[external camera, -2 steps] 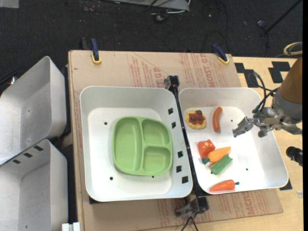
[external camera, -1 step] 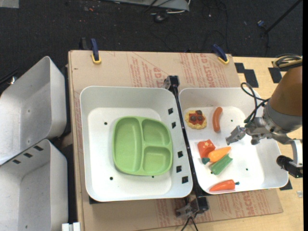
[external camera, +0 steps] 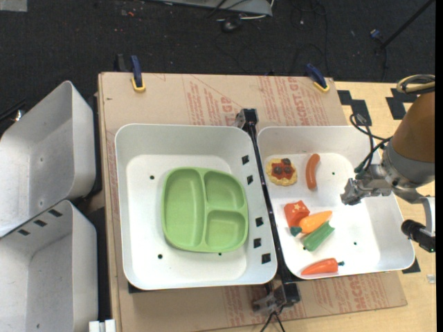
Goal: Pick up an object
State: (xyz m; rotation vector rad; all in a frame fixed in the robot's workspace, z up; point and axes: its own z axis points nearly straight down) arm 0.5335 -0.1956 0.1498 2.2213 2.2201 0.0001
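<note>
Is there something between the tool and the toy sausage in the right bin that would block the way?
Nothing visible stands between them. The tool hangs over the right bin's right side, and the sausage lies to its left near the far wall. Bare white floor separates them. The pizza toy lies beyond the sausage, and the peppers are nearer the camera.

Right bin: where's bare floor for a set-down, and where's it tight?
Right bin: bare floor between the chili and the far-right wall, below the gripper. Tight in the left half: pizza, sausage, strawberry, carrot, green vegetable.
</note>
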